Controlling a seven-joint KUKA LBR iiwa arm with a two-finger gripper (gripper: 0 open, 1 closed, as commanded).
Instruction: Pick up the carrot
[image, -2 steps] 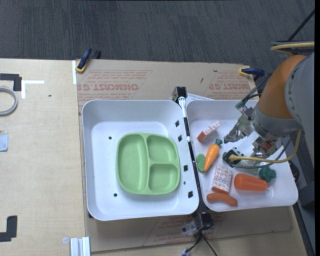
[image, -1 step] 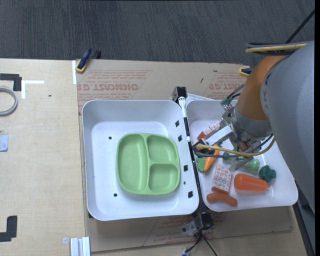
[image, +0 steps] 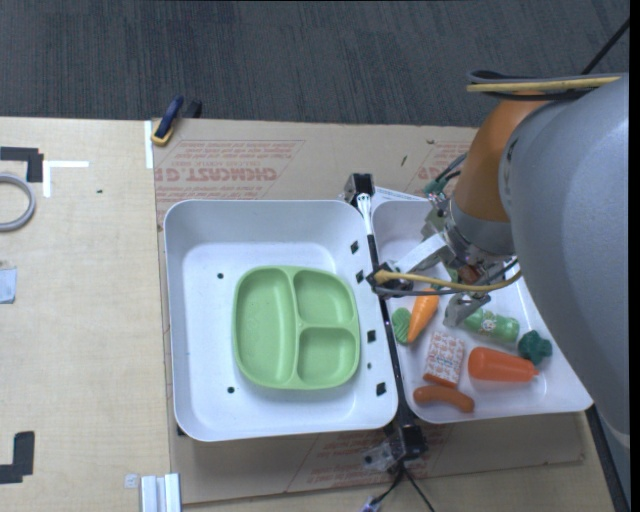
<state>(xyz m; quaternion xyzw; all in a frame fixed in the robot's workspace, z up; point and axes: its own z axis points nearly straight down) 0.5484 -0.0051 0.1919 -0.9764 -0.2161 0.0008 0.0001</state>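
Gripper (image: 440, 288): hanging low in the right bin (image: 565, 395), jaws spread wide.
Small carrot (image: 422, 315): lying tilted just under the jaws, not gripped.
Large carrot (image: 500, 366): resting beyond the jaws, beside broccoli (image: 535, 347).

1. Arm (image: 570, 200) is cut off at the right edge and covers the right bin's (image: 400, 225) far corner from me.
2. Slim carrot's (image: 423, 315) upper end is hidden under the gripper (image: 440, 285).
3. Print on the snack packet (image: 444, 358) is too small to read.
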